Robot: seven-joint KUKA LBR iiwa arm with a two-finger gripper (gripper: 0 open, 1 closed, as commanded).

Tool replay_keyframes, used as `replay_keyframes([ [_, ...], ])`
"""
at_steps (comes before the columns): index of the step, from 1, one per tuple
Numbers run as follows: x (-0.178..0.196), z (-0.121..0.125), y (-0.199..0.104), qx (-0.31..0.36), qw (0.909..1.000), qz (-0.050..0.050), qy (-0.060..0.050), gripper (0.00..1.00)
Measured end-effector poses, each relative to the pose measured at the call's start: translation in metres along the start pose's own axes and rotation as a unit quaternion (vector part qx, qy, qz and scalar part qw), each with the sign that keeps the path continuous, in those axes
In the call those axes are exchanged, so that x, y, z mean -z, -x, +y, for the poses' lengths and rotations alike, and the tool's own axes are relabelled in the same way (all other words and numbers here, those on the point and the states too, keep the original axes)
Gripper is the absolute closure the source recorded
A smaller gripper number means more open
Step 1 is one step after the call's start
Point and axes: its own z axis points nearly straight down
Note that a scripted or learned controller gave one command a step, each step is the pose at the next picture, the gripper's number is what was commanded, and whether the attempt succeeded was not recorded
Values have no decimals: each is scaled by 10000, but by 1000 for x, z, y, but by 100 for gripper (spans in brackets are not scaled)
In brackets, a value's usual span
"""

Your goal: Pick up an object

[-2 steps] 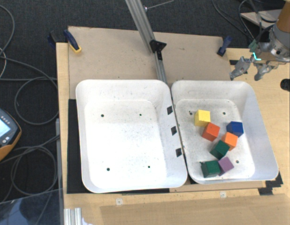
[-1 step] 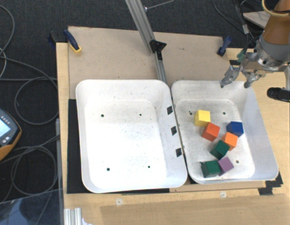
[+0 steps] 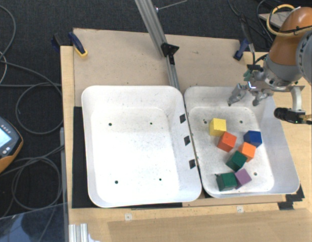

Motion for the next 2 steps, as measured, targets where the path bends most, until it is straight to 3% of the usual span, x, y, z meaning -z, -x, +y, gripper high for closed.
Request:
replay_keyframes([
  [1, -36, 0, -1, 3, 10000, -5, 15, 0],
  [2, -21, 2, -1, 7, 10000, -16, 48, 100],
])
